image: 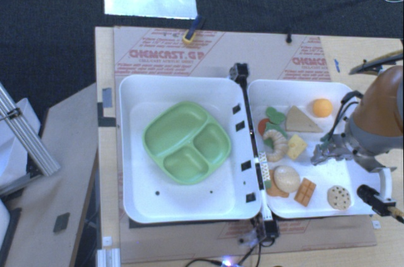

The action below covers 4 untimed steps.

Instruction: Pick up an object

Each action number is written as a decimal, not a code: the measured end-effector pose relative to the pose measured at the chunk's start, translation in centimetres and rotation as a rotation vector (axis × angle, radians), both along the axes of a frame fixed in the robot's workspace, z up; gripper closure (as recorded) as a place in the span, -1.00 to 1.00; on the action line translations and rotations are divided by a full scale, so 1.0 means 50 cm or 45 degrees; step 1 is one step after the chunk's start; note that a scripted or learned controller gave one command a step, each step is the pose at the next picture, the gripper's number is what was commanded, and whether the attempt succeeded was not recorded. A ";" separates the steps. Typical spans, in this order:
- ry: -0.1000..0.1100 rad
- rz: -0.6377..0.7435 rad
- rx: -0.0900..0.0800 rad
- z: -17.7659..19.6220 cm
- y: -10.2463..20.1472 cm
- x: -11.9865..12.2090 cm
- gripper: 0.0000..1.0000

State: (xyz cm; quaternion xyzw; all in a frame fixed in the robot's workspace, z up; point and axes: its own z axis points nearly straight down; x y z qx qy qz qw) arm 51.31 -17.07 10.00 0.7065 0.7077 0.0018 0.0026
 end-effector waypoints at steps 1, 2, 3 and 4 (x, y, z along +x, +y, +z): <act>0.004 0.002 0.000 0.085 -0.002 -0.005 1.00; 0.002 0.002 -0.001 0.176 -0.017 0.002 1.00; 0.001 0.003 -0.001 0.254 -0.018 0.005 1.00; 0.006 0.005 0.001 0.251 0.066 -0.009 1.00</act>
